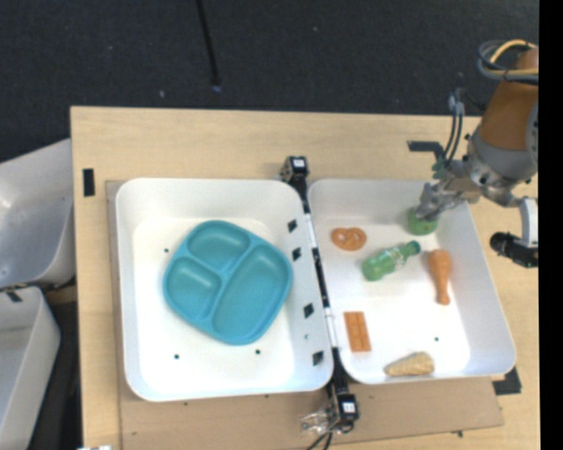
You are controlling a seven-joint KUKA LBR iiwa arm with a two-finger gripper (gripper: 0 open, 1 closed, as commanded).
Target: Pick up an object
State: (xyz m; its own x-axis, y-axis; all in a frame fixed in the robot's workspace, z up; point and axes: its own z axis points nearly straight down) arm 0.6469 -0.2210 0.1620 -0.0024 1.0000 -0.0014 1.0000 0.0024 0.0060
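Dark carpet surrounds a pale wooden bench (206, 143) that carries two shallow white bins side by side. In the left bin (131, 345), a blue divided plate (227, 281) with three compartments lies near the middle, tilted at an angle to the bin's walls. In the right bin (479, 336), several small items lie apart from each other: an orange round piece (348, 239) near the upper left, a green bottle (389, 261) lying on its side just below and right of it, an orange carrot-shaped piece (440, 274) toward the right wall, a flat orange block (357, 331) lower down near the divider, and a tan bread-like piece (409, 366) near the bottom edge. A green round object (419, 220) sits in the upper right part of that bin. The grey arm with its orange band (507, 111) reaches in from the right, and the gripper (432, 204) hangs directly over the green round object, its tip touching or nearly touching it. Whether the fingers are spread or pressed together cannot be told from this angle. White containers (19, 242) stand off the bench at the left edge.
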